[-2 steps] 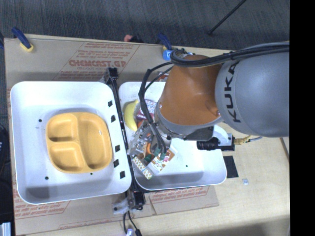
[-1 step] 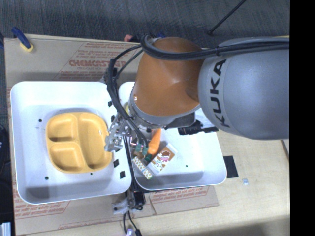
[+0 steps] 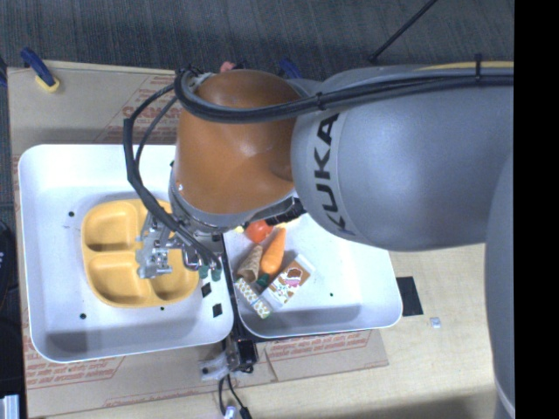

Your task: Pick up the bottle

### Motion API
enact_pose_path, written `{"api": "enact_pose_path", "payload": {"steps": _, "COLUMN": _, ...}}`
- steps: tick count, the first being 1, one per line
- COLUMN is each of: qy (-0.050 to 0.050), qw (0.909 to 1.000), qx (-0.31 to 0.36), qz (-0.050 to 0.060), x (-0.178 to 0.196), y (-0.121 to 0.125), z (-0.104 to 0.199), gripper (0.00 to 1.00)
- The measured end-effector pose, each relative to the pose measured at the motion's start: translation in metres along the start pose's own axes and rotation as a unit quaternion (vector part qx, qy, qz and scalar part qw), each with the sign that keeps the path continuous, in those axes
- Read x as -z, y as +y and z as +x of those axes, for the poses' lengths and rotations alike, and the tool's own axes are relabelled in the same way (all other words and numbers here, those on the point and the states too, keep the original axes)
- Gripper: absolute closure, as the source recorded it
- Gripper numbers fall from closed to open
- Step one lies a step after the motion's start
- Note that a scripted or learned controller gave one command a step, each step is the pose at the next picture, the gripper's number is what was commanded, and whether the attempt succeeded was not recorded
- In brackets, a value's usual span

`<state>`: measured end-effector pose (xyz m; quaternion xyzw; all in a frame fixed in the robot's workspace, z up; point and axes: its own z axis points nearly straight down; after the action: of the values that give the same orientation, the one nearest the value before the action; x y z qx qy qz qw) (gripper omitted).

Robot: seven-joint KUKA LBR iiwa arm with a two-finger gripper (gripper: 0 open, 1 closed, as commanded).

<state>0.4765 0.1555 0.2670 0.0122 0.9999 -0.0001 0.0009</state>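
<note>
you see the tool (image 3: 159, 257) low over the yellow tray (image 3: 109, 260) in the left bin (image 3: 44, 234); whether it is open or closed, you cannot tell; no bottle is identifiable; right of the tray lie a carrot (image 3: 274, 250) and a small box (image 3: 287, 284).

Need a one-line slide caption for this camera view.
KUKA arm's claw hovers over yellow divided tray in left bin; toy carrot lies in right bin.

Two bins sit side by side on the bench. The left bin (image 3: 44, 234) has a tray (image 3: 109, 260) lying in it, and the gripper (image 3: 157, 256) hangs over the tray's right side. The right bin (image 3: 367, 295) holds a carrot (image 3: 274, 250), with a small box (image 3: 288, 282) just right of it.
</note>
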Motion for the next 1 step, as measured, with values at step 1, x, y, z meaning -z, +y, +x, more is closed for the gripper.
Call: {"api": "enact_pose_path", "payload": {"steps": 1, "qy": 0.001, "qw": 0.9999, "qx": 0.015, "qz": 0.000, "x": -0.0155, "y": -0.0473, "z": -0.0012, "gripper": 1.00}}
